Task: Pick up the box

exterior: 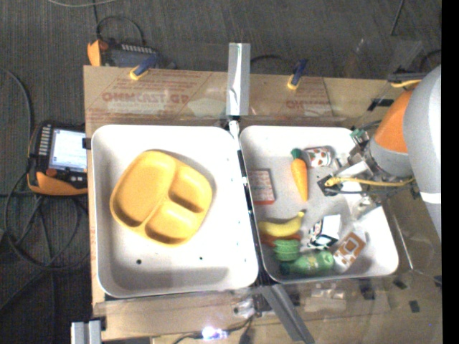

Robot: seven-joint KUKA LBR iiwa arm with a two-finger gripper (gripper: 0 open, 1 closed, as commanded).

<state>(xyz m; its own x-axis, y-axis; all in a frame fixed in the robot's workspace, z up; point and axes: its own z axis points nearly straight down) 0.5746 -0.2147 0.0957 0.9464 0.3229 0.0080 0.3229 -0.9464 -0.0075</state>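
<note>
A small brown box [349, 249] with white markings lies tilted near the front right corner of the right bin [387, 260]. A flat red-and-white packet [262, 186] rests against that bin's left wall. My gripper [357, 186] hangs over the right side of the right bin, above and behind the brown box and clear of it. Nothing shows in its grasp. The grey arm with its orange band [393, 131] reaches in from the right.
The right bin also holds a carrot [300, 178], a small printed can [320, 156], a banana [281, 227], two green items [312, 264] and a black-and-white item [326, 233]. A yellow divided tray [163, 196] sits in the left bin [107, 264].
</note>
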